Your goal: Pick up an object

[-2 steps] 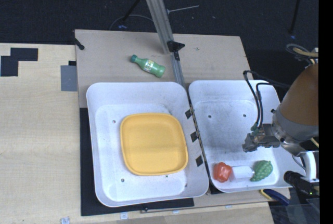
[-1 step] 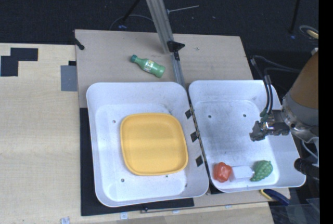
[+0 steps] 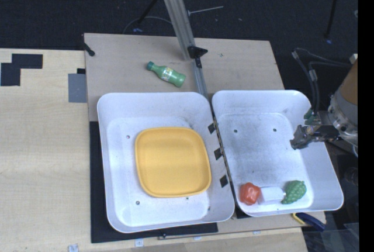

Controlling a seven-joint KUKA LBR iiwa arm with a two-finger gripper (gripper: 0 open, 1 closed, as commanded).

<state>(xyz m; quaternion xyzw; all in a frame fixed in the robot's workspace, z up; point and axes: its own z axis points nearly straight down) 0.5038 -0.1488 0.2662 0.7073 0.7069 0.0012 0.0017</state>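
Gripper: the dark two-finger gripper hangs over the right edge of the right white shallow bin; whether it is spread or pressed together cannot be told.
Objects: a small red tomato-like toy, a white block and a green bumpy toy lie in a row at the bin's near edge, below the gripper and apart from it.
Left bin: the left white bin holds a yellow square plastic plate.
Bench: a green plastic bottle lies on its side behind the bins.
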